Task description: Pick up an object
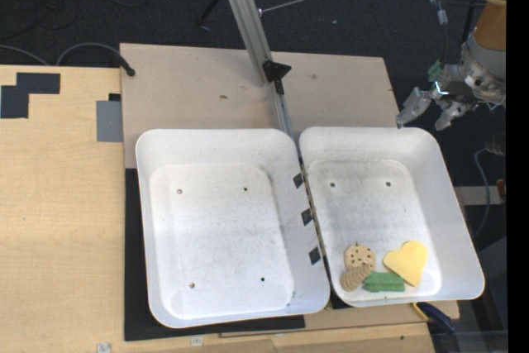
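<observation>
Green piece (pixel 383 283) w/ yellow heart (pixel 407 261) in right bin (pixel 459 215)'s near corner, well apart from gripper (pixel 431 108), fingers spread, nothing held.

Two matt white plastic bins (pixel 157 178), scuffed grey inside, sit on pale wood-grain bench (pixel 58 211) and plain board (pixel 198 87); ribbed metal rail (pixel 248 21) upper centre.

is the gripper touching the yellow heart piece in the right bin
Apart. The camera view shows the gripper hanging off the right bin's far corner, while the yellow heart lies near its front edge, bare floor between them.
</observation>
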You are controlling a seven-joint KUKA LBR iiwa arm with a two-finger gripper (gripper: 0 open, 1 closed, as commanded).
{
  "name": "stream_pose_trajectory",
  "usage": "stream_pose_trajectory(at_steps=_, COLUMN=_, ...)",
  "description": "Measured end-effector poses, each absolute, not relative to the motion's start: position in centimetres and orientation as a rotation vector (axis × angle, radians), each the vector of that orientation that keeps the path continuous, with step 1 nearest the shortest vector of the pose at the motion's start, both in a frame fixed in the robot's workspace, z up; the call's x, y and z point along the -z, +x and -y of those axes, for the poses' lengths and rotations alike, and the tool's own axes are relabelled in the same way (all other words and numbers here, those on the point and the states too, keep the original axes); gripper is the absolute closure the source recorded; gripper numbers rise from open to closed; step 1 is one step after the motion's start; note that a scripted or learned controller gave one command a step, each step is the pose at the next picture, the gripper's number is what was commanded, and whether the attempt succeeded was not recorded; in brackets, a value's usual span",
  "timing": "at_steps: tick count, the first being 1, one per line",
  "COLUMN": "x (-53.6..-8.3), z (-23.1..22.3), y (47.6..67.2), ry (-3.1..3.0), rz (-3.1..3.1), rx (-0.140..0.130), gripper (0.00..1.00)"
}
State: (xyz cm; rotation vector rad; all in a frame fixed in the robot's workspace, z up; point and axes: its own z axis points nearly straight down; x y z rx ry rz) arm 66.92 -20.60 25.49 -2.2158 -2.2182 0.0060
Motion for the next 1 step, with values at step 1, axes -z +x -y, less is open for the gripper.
stream_pose_trajectory(at_steps=1, x=-25.81, z=20.54, y=67.01, ry=-2.215, rz=2.224, rx=-0.003, gripper=0.00)
